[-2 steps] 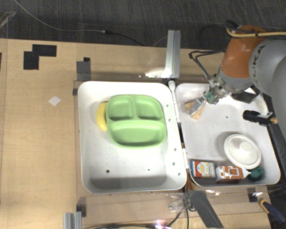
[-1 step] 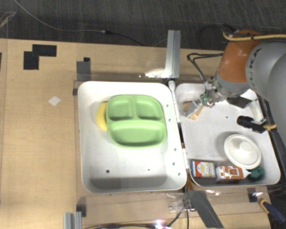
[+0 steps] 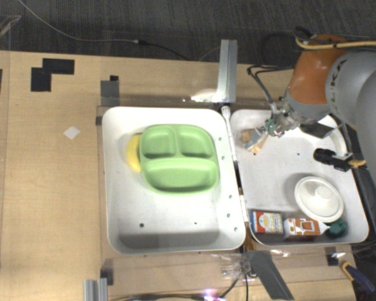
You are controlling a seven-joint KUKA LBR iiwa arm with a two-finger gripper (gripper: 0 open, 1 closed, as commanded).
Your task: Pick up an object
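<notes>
A robot gripper (image 3: 261, 137) hangs low in the right bin (image 3: 276, 187). A small tan object (image 3: 255, 147) sits at its fingertips, possibly touching; whether the jaws are open cannot be told.

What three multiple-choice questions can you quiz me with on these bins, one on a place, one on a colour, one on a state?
1. Where does the milk carton lie?
A. the right bin's near edge
B. on the green tray
C. outside the bins

2. What colour is the divided tray?
A. red
B. green
C. blue

3. How does the white bowl sit?
A. on the tray
B. apart from the gripper
C. under the carton

Answers: 1 A, it lies along that bin's front wall. 2 B, it is plainly green. 3 B, bare bin floor separates them.
</notes>
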